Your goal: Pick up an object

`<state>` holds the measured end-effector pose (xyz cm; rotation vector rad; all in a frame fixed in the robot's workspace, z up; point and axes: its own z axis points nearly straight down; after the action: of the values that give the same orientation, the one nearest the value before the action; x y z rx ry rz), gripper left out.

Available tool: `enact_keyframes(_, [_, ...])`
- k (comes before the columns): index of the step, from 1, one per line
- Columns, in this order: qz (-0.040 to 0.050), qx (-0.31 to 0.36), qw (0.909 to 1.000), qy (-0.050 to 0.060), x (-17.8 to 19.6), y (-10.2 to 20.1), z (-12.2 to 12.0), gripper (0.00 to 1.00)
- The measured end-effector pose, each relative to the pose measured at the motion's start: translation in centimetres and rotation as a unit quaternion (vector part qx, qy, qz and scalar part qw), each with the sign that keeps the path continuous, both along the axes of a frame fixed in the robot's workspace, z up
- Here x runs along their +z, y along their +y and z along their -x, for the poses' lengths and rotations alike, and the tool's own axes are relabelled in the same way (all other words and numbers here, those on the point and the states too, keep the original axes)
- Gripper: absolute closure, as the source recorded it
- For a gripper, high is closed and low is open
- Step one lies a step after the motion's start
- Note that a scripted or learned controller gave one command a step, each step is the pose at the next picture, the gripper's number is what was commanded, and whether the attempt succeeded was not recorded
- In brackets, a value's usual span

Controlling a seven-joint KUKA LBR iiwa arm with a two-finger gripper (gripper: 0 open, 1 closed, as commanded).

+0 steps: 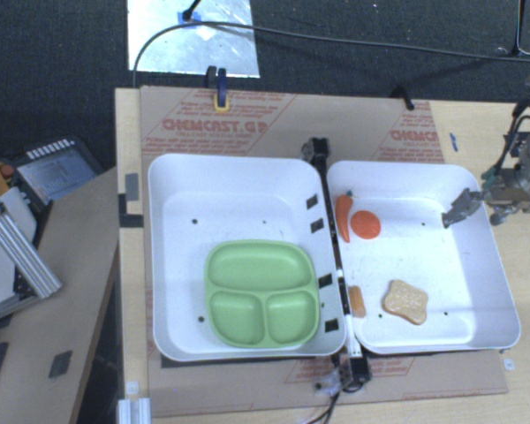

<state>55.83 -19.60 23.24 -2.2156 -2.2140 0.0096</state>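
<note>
In the right bin [477,263] lie an orange round piece [366,224], an orange carrot-like stick [344,216] along the left wall, a tan bread-shaped piece [406,300] toward the front, and a small orange-brown piece [357,301] at the front left. My gripper [460,208] hangs over the right bin's far right edge, well to the right of the round piece. Nothing is seen between its fingers.
The left bin [181,193] holds a green three-compartment plate [261,292]. A black divider [329,237] with clips runs between the bins. A yellow clamp [220,91] sits at the board's far edge. Cables cross the dark floor behind.
</note>
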Motion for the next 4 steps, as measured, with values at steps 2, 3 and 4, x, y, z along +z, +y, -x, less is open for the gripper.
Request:
enact_keyframes(2, [0.0011,0.001,1.0,-0.005,-4.1,-0.7,0.4,0.0])
enact_keyframes(3, [0.0003,0.001,1.0,-0.004,-10.2,-0.1,0.4,0.0])
enact_keyframes(4, [0.0005,0.001,1.0,-0.004,-15.0,0.0,0.4,0.0])
